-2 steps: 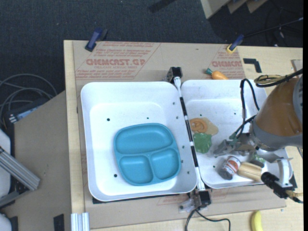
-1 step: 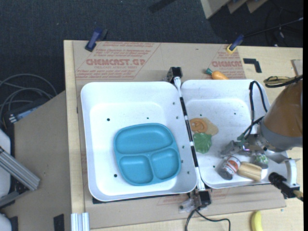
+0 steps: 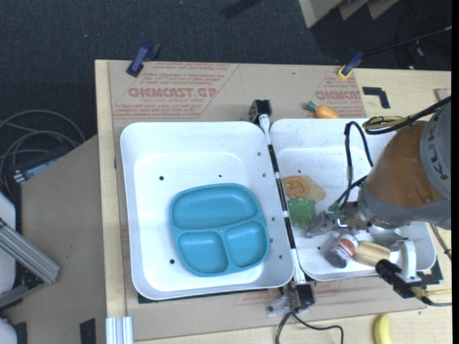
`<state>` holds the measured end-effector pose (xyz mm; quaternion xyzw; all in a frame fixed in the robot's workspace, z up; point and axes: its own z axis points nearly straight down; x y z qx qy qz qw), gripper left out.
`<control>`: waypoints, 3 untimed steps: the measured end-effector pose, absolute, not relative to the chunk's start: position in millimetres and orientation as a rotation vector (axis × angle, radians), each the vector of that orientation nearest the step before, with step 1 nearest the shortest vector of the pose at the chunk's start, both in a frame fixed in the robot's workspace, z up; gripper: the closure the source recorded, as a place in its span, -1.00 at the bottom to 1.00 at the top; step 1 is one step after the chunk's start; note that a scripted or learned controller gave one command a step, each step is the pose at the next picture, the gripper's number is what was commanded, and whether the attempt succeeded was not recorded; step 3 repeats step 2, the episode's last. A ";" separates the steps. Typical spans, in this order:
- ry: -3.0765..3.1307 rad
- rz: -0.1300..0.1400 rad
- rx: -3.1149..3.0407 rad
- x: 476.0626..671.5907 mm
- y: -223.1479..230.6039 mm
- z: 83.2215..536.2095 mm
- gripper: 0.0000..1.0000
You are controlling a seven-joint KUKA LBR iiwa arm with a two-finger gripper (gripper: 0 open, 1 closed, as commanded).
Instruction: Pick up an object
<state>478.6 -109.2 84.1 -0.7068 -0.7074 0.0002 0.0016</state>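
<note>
the arm came in from the right over the right bin (image 3: 315, 138), and its gripper (image 3: 331, 219) hung low just beside a green object (image 3: 301, 211) near the bin's left wall, though i could not tell how wide the pincer stood or whether it had hold of anything. a tan, flat piece (image 3: 301, 187) lay just above the green one, a small red and white can (image 3: 343, 249) lay below the gripper, and the left bin (image 3: 143, 156) held a blue divided tray (image 3: 219, 228).
</note>
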 end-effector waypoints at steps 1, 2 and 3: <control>-2.221 0.000 -2.224 479.8 -127.0 90.2 -1.00; -2.222 0.001 -2.224 479.0 -155.5 102.2 -1.00; -2.222 0.001 -2.224 479.0 -155.5 102.2 -1.00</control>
